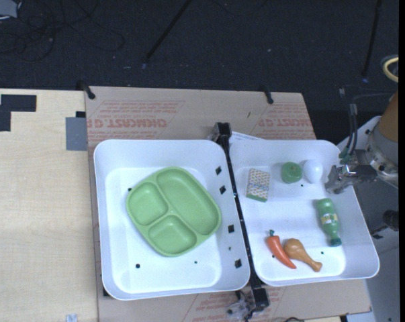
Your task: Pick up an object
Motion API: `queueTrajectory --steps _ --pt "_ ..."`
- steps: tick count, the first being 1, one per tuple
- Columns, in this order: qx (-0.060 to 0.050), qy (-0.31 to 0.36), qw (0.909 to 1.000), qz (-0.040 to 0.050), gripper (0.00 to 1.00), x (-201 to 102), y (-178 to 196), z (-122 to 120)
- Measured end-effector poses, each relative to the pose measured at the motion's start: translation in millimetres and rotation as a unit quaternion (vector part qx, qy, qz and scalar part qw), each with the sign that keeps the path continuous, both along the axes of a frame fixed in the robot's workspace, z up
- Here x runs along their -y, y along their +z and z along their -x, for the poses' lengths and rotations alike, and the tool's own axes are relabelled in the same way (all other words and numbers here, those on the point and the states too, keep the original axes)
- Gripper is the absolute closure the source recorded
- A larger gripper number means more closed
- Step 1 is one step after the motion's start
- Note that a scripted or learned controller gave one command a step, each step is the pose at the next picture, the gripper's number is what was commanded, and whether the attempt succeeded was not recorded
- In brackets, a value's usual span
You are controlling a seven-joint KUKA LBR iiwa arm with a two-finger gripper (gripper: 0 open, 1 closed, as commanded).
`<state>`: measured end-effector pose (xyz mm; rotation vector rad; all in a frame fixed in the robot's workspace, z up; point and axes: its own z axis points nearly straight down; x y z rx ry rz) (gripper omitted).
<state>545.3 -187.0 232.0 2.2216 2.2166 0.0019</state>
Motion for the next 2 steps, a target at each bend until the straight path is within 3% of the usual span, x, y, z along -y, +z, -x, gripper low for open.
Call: queueTrajectory --steps 1,2 --pt "-0.001 0.002 1.0000 -0.0007 1.00 1 16 0" --pt "-0.003 0.003 1.0000 -0.0021 1.00 -44 4 4"
